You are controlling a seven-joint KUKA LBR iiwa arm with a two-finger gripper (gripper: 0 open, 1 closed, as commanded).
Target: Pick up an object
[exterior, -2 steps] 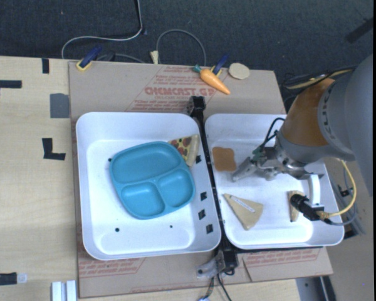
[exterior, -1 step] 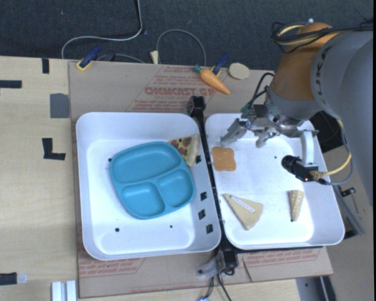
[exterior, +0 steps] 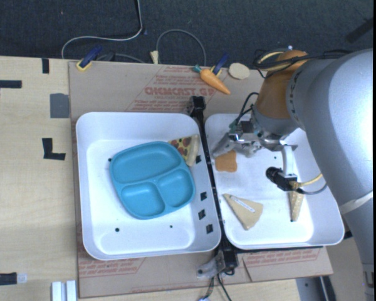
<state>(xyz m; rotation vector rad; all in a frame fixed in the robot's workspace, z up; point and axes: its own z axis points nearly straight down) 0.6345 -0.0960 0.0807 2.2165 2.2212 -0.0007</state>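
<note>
Two shallow white bins sit side by side on a brown cardboard sheet [exterior: 169,89] over a pale wooden bench: the left bin [exterior: 91,168] holds a blue three-compartment plate [exterior: 151,178], with a pizza-slice toy [exterior: 187,147] just beside the plate's far right edge. The grey arm [exterior: 338,111] reaches in from the right, and its gripper [exterior: 238,140] is low over the far left part of the right bin [exterior: 326,231], just beside a small tan piece [exterior: 226,162]. Nearer in that bin lie a tan wedge [exterior: 244,209] and, to its right, an ice-cream cone [exterior: 295,204]; a toy carrot [exterior: 213,80] lies on the cardboard beyond the bins.

Grey arm [exterior: 338,105] reaching in, wrist bent downward, seemingly.
</note>
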